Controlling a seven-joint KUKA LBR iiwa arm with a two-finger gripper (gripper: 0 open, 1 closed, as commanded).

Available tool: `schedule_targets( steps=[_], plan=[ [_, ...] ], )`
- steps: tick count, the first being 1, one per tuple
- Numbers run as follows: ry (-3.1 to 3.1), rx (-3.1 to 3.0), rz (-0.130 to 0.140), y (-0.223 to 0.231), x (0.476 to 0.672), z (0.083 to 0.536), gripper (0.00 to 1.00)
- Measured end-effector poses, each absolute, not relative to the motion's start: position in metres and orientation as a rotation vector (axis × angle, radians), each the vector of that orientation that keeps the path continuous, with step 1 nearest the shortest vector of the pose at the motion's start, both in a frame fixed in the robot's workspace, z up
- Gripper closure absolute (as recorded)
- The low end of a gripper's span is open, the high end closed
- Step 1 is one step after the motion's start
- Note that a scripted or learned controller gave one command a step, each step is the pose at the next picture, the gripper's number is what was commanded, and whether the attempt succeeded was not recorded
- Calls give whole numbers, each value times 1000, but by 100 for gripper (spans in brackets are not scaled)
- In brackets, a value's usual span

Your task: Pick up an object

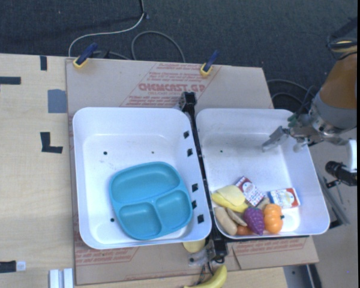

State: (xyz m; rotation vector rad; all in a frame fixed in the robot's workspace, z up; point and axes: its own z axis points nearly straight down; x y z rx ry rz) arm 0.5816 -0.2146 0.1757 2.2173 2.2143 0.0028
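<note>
Two thin fingers of the gripper are spread apart with nothing between them, one reaching toward the left at about mid-height of the frame's right side, the other shorter and pointing down beside it. They hang over the upper right part of the right bin, close to its right wall and above bare white floor. That bin's whole upper half is open floor; the objects crowd its lower edge, well apart from the fingers: a yellow banana-like piece, a small red-and-white carton, a second white carton, a purple grape bunch, an orange fruit and a tan piece lying against the bottom rim. Toward the frame's centre a black divider strip runs where the two bins meet. The left bin holds a blue compartment plate in its lower middle, with free floor along its top and left sides. Below the bins, at the bottom edge of the frame, a yellow banana lies on the cardboard. The arm comes in from the right edge, its orange band above the grey wrist, angled down and leftward toward the bin.
</note>
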Motion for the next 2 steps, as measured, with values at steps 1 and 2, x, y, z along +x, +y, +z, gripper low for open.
schedule_targets(
  steps=[1,2],
  plan=[
    [2237,2225,-6,-126,535,100,0],
    [2213,2213,6,-116,508,86,0]
  ],
)
